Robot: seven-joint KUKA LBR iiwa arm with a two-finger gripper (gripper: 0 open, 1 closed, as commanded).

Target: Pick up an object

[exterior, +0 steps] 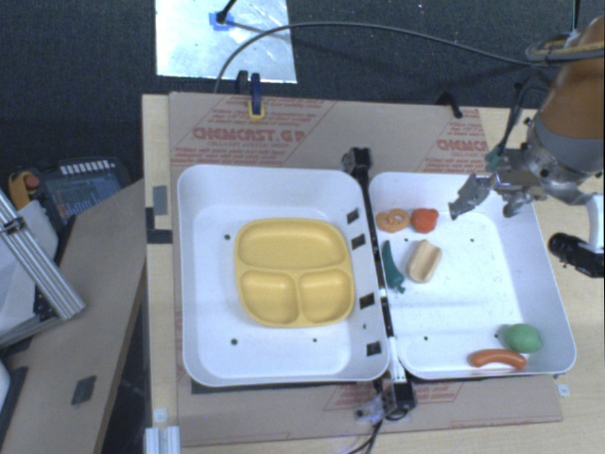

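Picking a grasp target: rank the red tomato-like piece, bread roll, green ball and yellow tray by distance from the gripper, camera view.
From the gripper, at the right bin's back edge:
1. Red tomato-like piece, just to its left in the view.
2. Bread roll, mid-bin, toward the divider.
3. Green ball, front right corner.
4. Yellow tray, in the left bin.

A divided tray (288, 272) lies in the left bin (203, 206); the right bin (529, 282) (beside it, touching) holds six small toy foods.
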